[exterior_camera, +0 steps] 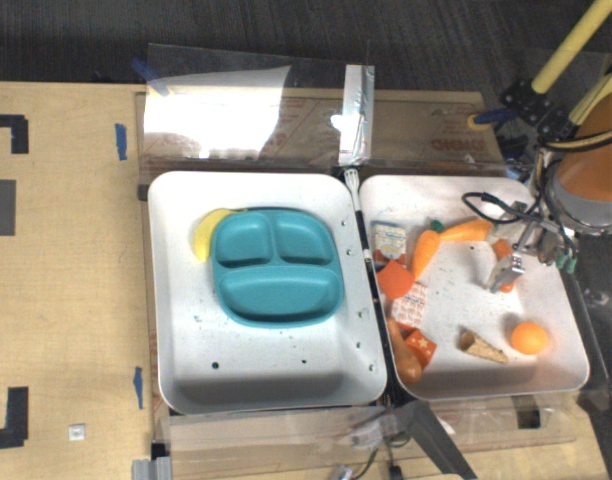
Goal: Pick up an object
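With its open, empty gripper (503, 271) hovering mid right bin (576, 373), it should drop squarely over the orange ball (530, 338) near the front-right corner.

A teal divided tray (276, 266) lies in the left white bin (176, 348), partly covering a yellow thing (205, 230), on the tabletop (61, 268).

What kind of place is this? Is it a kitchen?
Probably not a kitchen: it looks like a robot test bench. Two shallow white bins sit side by side, a grey robot arm's gripper hangs over toy food like a small orange ball, and a teal divided plate fills the other.
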Robot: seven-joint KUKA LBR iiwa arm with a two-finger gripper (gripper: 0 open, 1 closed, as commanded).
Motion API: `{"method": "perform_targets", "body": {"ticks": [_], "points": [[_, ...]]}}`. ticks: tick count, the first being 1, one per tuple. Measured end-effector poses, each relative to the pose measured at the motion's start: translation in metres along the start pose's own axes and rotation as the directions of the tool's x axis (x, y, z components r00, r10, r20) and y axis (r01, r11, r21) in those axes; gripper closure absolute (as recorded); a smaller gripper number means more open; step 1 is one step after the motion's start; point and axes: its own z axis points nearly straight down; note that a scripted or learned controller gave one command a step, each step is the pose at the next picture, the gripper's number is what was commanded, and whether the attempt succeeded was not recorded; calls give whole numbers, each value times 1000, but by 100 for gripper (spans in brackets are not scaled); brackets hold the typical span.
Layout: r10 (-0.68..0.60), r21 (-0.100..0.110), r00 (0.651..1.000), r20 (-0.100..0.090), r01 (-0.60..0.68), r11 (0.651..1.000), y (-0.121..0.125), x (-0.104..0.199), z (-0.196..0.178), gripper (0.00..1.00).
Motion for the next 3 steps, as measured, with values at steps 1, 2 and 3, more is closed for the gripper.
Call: {"method": "perform_targets", "body": {"ticks": [1,2,3], "points": [[51,0,999,-15,-51,999,2,-4,14,0],[51,-1,999,2,-51,999,2,-9,-1,100],[51,-1,999,0,-51,999,2,-8,0,0]]}}
